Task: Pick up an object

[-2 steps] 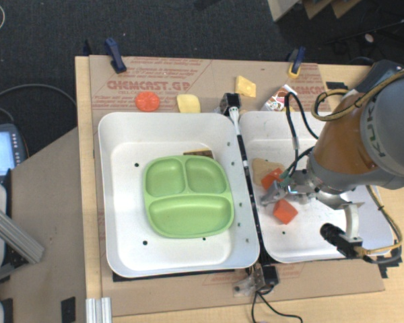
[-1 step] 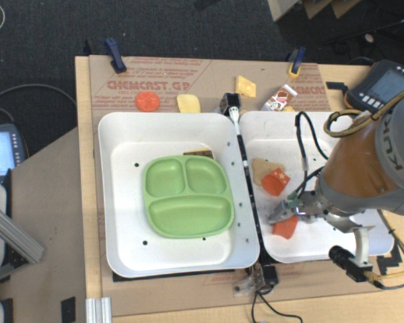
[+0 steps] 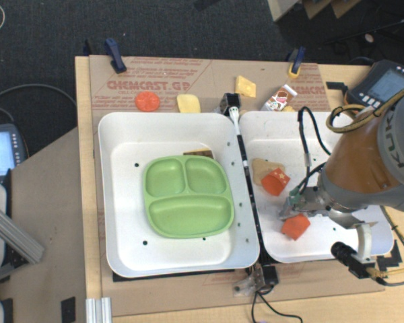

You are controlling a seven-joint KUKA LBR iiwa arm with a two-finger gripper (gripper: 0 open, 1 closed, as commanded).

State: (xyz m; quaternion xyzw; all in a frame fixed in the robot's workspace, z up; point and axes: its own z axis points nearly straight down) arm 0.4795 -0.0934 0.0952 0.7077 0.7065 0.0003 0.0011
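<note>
Gripper [image 3: 291,210] low beside lower orange block [image 3: 295,227], finger state indiscernible; off-centre approach may nudge the block aside instead of seizing it.

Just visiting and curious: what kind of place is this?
Probably a robotics lab test bench: a robot arm reaches over two white bins, toy pieces lie scattered, and clamps hold the cardboard.

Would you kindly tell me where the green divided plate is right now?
The green divided plate lies in the middle of the left bin, across the divider from the right bin's orange blocks.
</note>
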